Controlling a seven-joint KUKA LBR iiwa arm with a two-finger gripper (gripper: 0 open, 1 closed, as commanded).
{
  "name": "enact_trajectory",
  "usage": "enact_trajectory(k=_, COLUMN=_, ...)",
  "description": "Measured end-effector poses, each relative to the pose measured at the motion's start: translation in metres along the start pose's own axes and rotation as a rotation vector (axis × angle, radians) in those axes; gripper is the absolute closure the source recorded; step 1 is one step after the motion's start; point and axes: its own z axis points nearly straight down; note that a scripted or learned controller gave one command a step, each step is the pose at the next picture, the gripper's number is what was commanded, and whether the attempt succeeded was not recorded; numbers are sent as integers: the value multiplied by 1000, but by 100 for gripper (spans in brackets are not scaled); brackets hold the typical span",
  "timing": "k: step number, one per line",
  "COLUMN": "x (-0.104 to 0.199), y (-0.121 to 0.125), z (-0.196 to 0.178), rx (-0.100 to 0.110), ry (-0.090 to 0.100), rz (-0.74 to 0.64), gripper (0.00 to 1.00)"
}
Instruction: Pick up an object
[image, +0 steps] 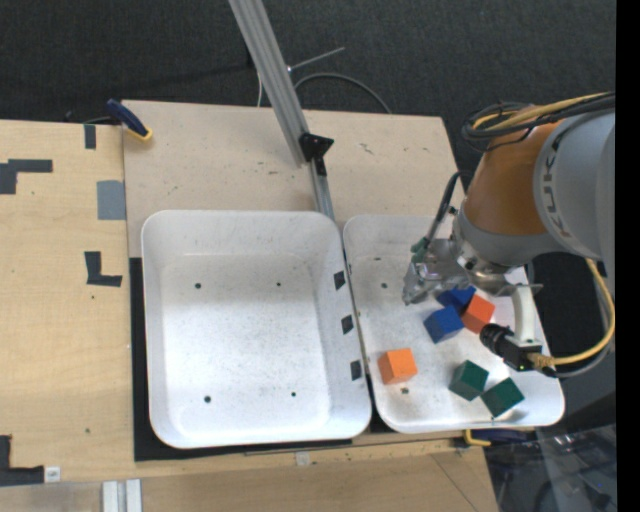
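The claw (418, 283) hangs low over the right bin (385, 245), under the grey arm with its orange band. Whether it is spread or pressed together cannot be told from this slant, and nothing is seen pinched in it.

Candidate objects all lie in the right bin. A blue block (443, 324) sits just below and right of the claw. A red-orange block (478, 311) sits further right, touching or nearly touching it, with a second blue piece (458, 297) close under the wrist. An orange cube (398, 365) lies below the claw, apart from the rest. Two green blocks (468, 379) (503, 396) lie well down and right of it, near the bin's corner.

Risks, as judged:
- The blue and red-orange blocks crowd together, so a descent there may strike a neighbour and push the target aside.
- The claw stands beside the cluster, not over any block, so it may close on nothing.
- The cable and connector (505, 347) trail over the bin near the blocks and could snag or nudge one.

No brand, label or legible writing is visible on the counter (220, 160), bins or blocks.
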Motion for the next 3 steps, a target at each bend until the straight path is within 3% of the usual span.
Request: enact_trajectory(k=3, x=158, y=41, z=-19, rx=-2, ry=1, rz=-2, gripper=100)
